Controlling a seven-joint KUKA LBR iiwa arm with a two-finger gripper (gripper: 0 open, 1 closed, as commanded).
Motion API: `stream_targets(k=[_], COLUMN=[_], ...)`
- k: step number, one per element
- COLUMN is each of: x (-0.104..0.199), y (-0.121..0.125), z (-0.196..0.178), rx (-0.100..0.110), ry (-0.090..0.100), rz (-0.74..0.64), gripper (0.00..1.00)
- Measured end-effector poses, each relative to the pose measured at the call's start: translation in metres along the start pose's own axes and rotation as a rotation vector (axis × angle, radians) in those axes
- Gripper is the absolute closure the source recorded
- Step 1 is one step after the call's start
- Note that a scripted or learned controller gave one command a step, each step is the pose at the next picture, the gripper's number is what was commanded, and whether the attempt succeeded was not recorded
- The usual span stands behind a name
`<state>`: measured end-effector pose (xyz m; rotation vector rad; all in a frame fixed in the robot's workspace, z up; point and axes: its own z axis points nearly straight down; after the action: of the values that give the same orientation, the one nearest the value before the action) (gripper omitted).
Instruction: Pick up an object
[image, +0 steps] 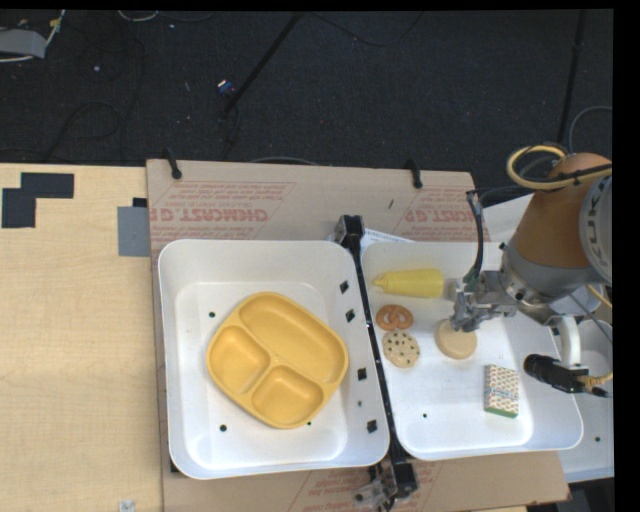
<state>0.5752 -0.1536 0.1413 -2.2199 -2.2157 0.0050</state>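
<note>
The right bin (470, 425) holds a yellow corn-like piece (410, 283), a pretzel-shaped brown piece (394, 318), a chocolate-chip cookie (401, 349), a tan round disc (457, 345) and a small patterned box (501, 389). My gripper (463, 318) hangs over the right bin, its tip just above the tan disc's upper edge. The arm with its orange band (560, 225) comes in from the right.
A yellow divided tray (277, 358) lies in the left bin (190, 300). A black divider (362, 330) runs between the bins. Cardboard lies under both bins, and wooden bench surface extends to the left.
</note>
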Motion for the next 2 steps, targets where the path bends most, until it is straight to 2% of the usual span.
stream_targets(k=[1, 2], x=[0.001, 0.0], y=[0.005, 0.005], z=[-0.062, -0.084], rx=[-0.008, -0.006], ry=[-0.002, -0.001], rz=[-0.004, -0.004], gripper=[1.0, 1.0])
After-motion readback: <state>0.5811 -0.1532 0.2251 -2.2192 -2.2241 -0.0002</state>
